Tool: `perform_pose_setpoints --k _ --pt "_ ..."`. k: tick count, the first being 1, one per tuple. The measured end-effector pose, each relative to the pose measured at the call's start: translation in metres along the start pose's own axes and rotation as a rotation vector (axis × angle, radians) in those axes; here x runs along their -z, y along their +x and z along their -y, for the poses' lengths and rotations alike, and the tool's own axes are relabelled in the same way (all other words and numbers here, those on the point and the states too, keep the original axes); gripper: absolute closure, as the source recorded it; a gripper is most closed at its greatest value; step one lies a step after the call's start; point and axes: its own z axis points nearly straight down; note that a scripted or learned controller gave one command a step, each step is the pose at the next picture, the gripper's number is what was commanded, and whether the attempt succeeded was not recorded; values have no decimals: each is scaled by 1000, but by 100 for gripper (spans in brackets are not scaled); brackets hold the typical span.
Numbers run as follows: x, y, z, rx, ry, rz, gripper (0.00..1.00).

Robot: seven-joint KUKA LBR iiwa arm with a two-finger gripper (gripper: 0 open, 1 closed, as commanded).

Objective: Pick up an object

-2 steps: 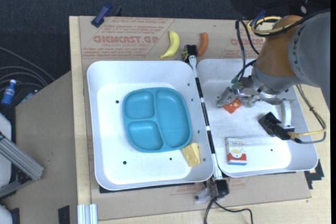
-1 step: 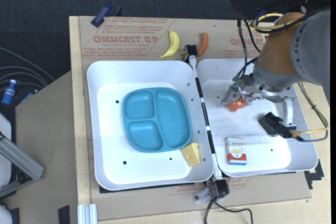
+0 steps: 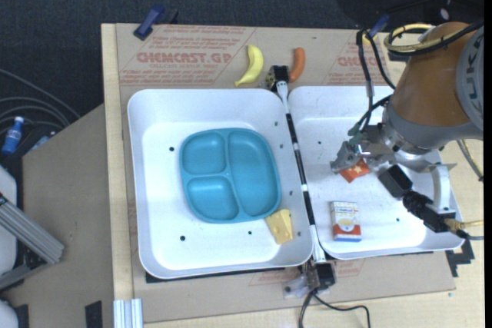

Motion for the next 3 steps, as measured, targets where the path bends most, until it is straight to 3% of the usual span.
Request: perform_pose_setpoints --k 1,2,3 --pt "67 64 18 0 -2 1 100" --pt "83 55 41 -2 0 1 100" --pt "78 66 -8 0 -4 2 100"
